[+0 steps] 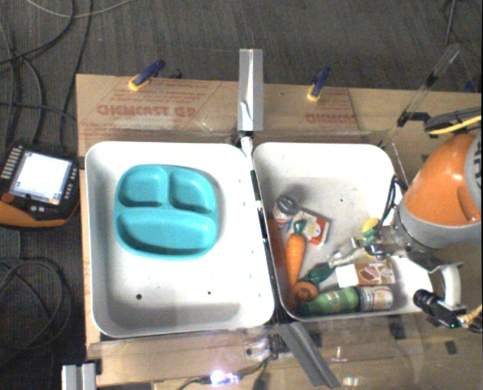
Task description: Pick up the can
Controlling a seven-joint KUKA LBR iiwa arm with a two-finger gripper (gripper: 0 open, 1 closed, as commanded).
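Right white bin (323, 157), can (286, 206) beside carrot (294, 254); jaws (347, 257) state unclear.

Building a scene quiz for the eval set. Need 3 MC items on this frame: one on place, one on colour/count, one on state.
1. Where does the blue divided plate lie?
A. in the left bin
B. in the right bin
C. on the floor

2. What colour is the carrot's body?
A. purple
B. orange
C. white

3. How does the green bottle rest?
A. upright
B. on its side
C. leaning on the blue plate

Key:
1. A: the blue divided plate sits on the floor of the left bin, apart from the clutter in the right bin.
2. B: the carrot is orange, lying along the right bin's left wall.
3. B: the green bottle lies flat along the right bin's near wall, below the gripper, while the can lies farther back.
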